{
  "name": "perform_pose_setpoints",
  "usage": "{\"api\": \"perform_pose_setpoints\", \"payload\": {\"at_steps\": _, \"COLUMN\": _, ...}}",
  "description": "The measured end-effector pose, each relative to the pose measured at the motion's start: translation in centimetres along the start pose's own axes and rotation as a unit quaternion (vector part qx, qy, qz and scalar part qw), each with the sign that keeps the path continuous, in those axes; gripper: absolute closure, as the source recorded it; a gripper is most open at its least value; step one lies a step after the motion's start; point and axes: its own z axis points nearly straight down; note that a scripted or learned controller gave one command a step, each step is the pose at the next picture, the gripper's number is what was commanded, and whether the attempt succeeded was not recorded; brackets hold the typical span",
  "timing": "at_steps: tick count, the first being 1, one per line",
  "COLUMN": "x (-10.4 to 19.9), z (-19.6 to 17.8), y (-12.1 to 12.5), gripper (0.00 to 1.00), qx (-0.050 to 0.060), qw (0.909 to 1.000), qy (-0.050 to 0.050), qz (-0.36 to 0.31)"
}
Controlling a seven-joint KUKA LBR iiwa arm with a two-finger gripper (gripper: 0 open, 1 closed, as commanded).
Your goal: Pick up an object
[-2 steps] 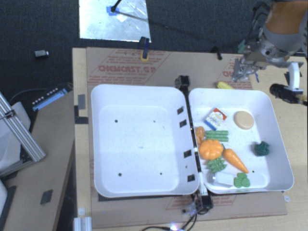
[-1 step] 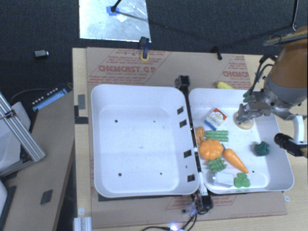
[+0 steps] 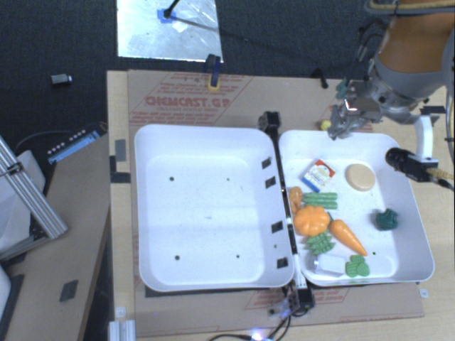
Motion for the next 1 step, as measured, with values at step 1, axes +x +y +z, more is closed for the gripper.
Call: {"api": "perform_pose_setpoints", "payload": {"at_steps": 1, "x": 0.5, "z": 5.62, "y": 2.99, "gripper": 1.0, "qx": 0.006, "qw": 1.0, "qy": -0.001, "qz": 0.003}}
